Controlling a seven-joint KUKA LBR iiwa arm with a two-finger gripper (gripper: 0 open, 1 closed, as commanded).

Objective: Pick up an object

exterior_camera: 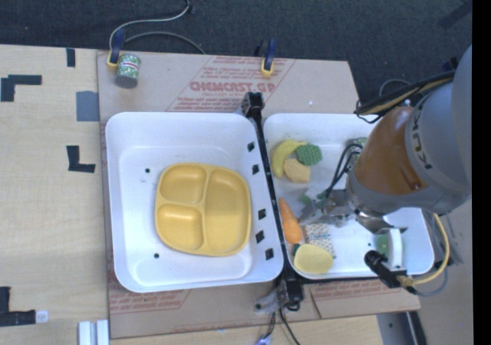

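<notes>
The gripper (316, 211) hangs low in the right bin (414, 263), beside the carrot (289, 221). I cannot tell whether its fingers are apart or together.

Bright, even light; slight softness

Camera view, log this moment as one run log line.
arm: over right bin | gripper: low beside carrot | yellow tray: left bin
</notes>
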